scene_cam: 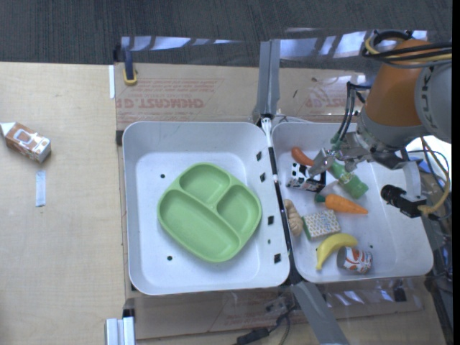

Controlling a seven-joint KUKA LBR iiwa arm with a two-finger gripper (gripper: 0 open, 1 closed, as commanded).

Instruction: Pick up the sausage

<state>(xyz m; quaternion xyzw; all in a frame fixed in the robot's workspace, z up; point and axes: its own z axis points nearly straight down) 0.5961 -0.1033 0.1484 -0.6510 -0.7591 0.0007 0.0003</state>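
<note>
Item: sausage (301,154). Red-orange, short, lying at a slant in the upper left part of the right bin (402,268), near the divider between the bins.

Gripper (327,164): low over the right bin, just right of the sausage and above a black-and-white patterned toy (302,176). Open or closed: cannot tell from this angle. Nothing seen held.

Neighbours in the same bin: green block (354,187), carrot (346,205), bread roll (293,218), square sandwich piece (321,223), banana (334,248), red-and-white can (356,260).

Left bin (136,192): green divided plate (209,212).

Bench (57,250): small printed carton (27,142), well apart from both bins.

Risks, judged:
- Wrong pick. Patterned toy and green block close under the gripper; carrot similar in colour and shape to the sausage.
- Descent off target. Sausage to the side of the gripper rather than beneath it; likely closure on air or on the patterned toy.
- Roll or slip. Rounded, probably smooth body; likely to squirt out if pinched near an end.
- Wall contact. Sausage close to the bin's left wall; little room on that side.
</note>
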